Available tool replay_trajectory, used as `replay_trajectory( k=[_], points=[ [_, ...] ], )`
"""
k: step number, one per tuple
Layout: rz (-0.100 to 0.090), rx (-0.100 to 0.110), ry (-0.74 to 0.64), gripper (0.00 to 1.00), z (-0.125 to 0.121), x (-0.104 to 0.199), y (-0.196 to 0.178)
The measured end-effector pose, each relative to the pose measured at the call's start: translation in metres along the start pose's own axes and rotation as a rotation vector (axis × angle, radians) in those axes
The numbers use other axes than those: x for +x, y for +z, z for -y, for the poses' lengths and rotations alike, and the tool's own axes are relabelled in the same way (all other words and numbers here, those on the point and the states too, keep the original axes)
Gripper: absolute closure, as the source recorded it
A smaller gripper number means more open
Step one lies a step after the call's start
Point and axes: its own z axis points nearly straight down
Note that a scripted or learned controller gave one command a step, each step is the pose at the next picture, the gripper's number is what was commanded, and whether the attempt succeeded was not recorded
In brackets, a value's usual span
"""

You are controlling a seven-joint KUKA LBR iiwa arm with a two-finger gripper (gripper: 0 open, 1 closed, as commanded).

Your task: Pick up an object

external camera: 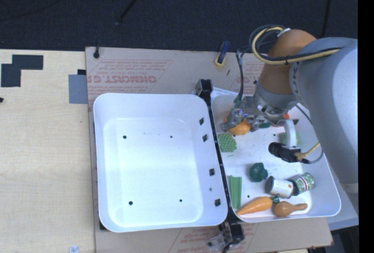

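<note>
- My arm comes in from the right of the frame, and its pincer is low in the upper left corner of the right bin; I read that as a grab at the nearest loose piece.
- An orange lump sits right at the tip, touching or nearly so. I cannot tell whether the pincer is spread or pressed together, nor whether anything sits between its tips.
- The other candidates lie in the same bin: a green ribbed ball just below the lump, a dark green lump, a small can on its side, a flat green strip by the divider, a carrot and an orange gourd along the lower edge.
- The left bin looks set aside as the drop side.
- Red lettering on the cardboard sheet over the tabletop is upside down and too faint to read; the can's label is too small.
</note>
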Motion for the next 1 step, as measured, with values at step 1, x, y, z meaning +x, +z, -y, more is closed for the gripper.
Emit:
replay_trajectory(
  k=[1],
  points=[
    [-0.003,-0.013,-0.002,1.00,-0.0027,0.0684,-0.0969]
  ],
)
